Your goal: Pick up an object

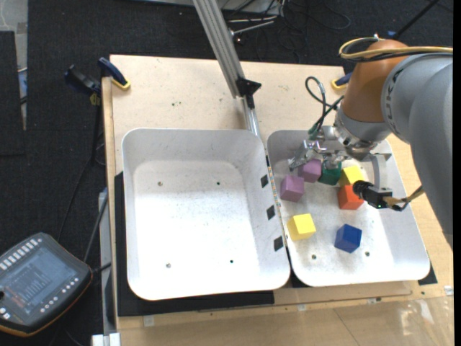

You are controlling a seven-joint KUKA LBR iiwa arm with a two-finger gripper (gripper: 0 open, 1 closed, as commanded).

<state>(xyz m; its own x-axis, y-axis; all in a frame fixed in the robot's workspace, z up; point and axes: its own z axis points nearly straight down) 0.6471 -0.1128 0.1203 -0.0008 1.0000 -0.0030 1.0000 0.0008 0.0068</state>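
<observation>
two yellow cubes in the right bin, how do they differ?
The near yellow cube lies alone on open bin floor; the far yellow cube sits packed in a cluster beside the orange cube and a green block. The near one is fully in sight; the far one lies partly under the hand. Both look alike in colour and size, both in the right bin.

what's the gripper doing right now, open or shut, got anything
Gripper: low in the right bin, right at a purple block; whether it is open, shut or holding the block cannot be told.
</observation>
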